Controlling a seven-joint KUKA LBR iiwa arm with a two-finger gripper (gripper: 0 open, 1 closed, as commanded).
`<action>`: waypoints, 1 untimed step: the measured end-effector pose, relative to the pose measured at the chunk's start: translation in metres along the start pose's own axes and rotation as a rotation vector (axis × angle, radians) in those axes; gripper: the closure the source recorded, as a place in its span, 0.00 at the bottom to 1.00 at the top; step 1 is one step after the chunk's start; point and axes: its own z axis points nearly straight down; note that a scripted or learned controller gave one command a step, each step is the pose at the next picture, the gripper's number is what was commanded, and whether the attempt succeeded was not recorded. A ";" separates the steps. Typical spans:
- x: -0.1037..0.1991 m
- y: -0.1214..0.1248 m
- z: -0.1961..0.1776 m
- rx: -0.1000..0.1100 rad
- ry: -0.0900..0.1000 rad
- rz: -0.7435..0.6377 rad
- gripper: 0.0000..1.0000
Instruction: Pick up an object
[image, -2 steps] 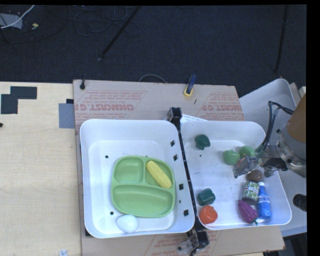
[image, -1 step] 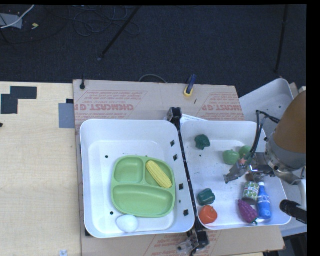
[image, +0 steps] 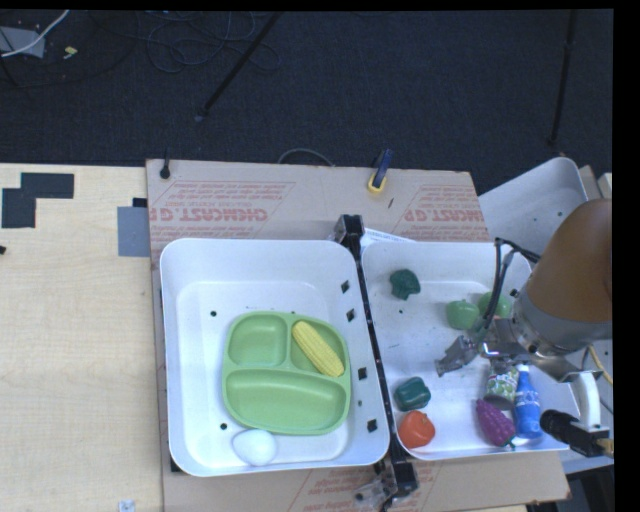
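My pincer (image: 457, 356) hangs low over the right bin (image: 440, 262), reaching in from the right. Its dark fingers point toward the bin's middle, over bare white floor. Whether they stand wide or narrow I cannot tell at this slant, and I see nothing between them.

I judge this the approach step: no object is chosen or gripped yet. Nearest to me are the dark green piece (image: 411, 393) just below my tips and the light green piece (image: 463, 314) just above. The next move calls for settling on one, squaring over it and coming straight down. The dark green piece lies just beside the orange ball (image: 417, 429), so a sloppy descent might knock that aside.

The right bin also holds another dark green piece (image: 404, 283) near its top, a purple piece (image: 494, 421) and a blue bottle (image: 526, 406) at its lower right, under my wrist, with a small printed packet (image: 502, 384) beside them.

The left bin (image: 190, 300) holds a green divided tray (image: 285, 385) with a corn cob (image: 318, 348) in its upper right compartment. A white egg (image: 254, 446) rests on the bin floor, just below the tray.
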 end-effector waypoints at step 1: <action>0.001 -0.001 0.062 -0.002 -0.002 0.001 0.00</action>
